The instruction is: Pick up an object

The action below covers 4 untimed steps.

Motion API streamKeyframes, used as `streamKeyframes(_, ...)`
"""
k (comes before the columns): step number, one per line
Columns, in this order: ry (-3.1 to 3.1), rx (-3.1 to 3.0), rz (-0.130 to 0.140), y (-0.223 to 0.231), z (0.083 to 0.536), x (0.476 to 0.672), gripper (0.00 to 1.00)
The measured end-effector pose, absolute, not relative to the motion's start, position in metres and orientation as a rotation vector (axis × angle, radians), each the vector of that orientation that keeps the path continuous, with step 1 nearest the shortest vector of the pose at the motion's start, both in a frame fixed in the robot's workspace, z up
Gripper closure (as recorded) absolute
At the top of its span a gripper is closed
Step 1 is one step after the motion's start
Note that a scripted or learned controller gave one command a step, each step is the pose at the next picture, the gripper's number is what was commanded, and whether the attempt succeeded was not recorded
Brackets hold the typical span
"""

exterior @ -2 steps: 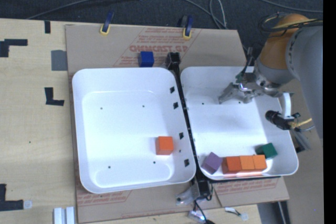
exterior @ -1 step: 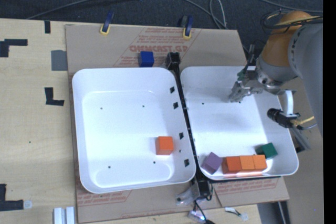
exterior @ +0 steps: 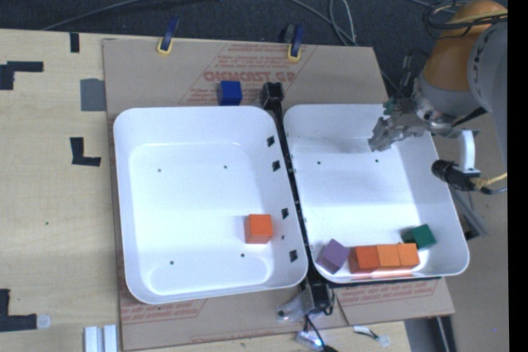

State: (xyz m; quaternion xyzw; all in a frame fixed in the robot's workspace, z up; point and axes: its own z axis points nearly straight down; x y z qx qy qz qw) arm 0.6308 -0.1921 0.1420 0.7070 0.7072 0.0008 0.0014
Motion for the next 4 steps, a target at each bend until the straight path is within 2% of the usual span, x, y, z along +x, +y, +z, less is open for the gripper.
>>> streamKeyframes(1,2.219,2.218,0.004,-0.200,0.202,0.631,1.00)
streamKeyframes(2,2.221,2.220,0.001,-0.200,0.216,0.632,1.00)
streamKeyframes(4,2.227,2.217,0.002,-0.087,0.217,0.607,1.00)
